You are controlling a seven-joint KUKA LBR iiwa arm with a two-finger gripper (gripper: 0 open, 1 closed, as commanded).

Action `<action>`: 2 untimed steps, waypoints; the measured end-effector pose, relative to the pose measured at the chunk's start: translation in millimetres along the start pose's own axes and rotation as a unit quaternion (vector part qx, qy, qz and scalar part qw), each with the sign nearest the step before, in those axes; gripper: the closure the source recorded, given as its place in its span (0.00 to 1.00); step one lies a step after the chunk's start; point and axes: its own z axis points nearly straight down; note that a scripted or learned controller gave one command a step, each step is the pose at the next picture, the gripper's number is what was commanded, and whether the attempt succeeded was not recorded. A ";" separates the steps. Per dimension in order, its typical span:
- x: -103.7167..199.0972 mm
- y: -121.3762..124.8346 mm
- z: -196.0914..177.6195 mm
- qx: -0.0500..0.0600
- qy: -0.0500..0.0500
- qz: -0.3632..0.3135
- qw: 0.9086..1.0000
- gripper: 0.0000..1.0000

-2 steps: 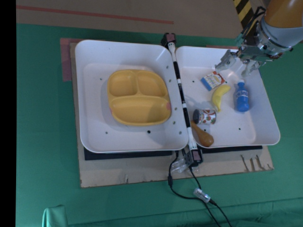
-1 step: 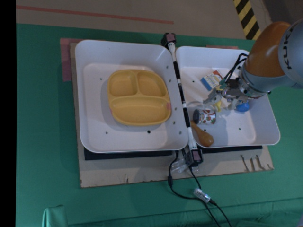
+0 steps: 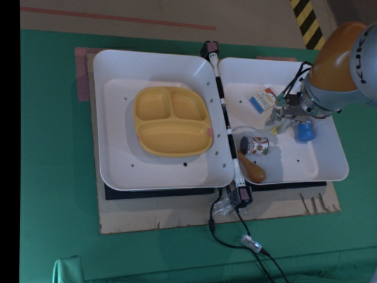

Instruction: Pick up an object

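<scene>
**Gripper low in right bin, nothing gripped**

Camera view: gripper (image 3: 281,118) sits low in the right bin (image 3: 330,168), between the small card packet (image 3: 263,99) and the blue object (image 3: 304,132). Finger state: can't tell. Nearby can (image 3: 254,145) lies on its side, looks light, rigid and slick; grip across its body.

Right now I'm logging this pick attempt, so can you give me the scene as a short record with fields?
left bin: holds a yellow divided plate
right bin: small carton, small can lying on its side, brown pear-shaped item, blue object
gripper: low over the right bin, between the carton and the blue object
grasp: nothing seen between the fingers
</scene>
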 end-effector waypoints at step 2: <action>21.5 -6.4 -199.7 0.004 0.001 -0.003 1.000 1.00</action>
